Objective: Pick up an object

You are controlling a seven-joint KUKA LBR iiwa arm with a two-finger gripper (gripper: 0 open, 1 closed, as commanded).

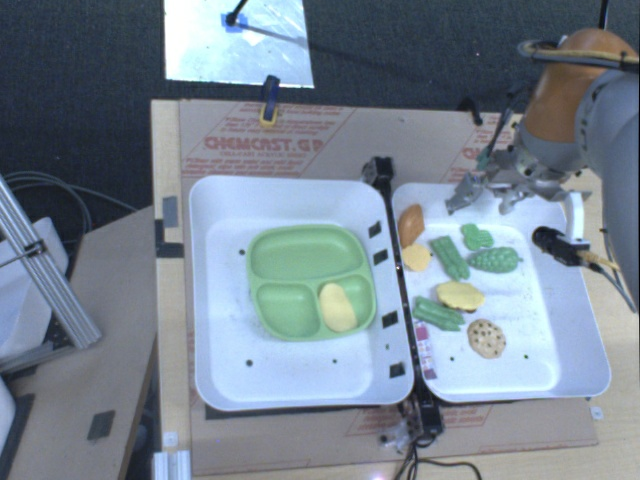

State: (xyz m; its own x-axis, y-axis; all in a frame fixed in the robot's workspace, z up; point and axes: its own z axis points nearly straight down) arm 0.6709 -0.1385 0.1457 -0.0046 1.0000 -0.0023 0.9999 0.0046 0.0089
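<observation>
In the right bin [580, 363], seven toy foods [458, 296], gripper [487, 196] above, fingers spread, empty

Printed lettering on the brown protective sheet [300, 138] covering the bench board. Near the sheet's far edge, beyond the left bin [215, 208], red capitals read "CHEMCAST GP"; the last characters are faint. Fainter repeats of the same red print run diagonally towards the sheet's far right corner and along its near edge, too blurred to read.
</observation>
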